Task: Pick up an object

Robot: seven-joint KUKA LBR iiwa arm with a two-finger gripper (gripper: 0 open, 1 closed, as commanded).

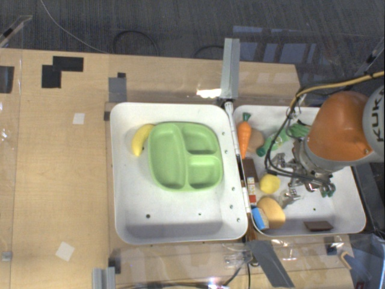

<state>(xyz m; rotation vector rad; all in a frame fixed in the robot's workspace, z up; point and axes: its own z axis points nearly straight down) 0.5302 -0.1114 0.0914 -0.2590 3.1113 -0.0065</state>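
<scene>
Hovering low over the right bin [355, 218], the arm [340, 128] hangs with its jaws [295, 192] just right of a small yellow lemon-like fruit [270, 183]; whether they are released or clenched I cannot tell, since cables and metal fittings clutter that spot. Nothing is visibly held.

To do this step well, my judgement is that the program should pick one target standing free of its neighbours. The yellow fruit, at nine o'clock from the jaws, seems the nearest candidate. It is round and smooth, so it may roll or squirt out unless the jaws close squarely across its widest part and descend fully before closing. The bin's dividing wall [240, 161] lies close at its nine o'clock side, leaving little room there.

Other candidates crowd the bin's left side: an orange carrot [243, 136] at twelve o'clock from the fruit, a tan bun-like piece [272, 209] on a blue item [258, 218] at six o'clock, and a dark brown block [317, 226] at four o'clock.

The left bin [132, 221] holds a green divided tray [183, 155] with a banana [141, 139] touching its ten o'clock edge.
</scene>
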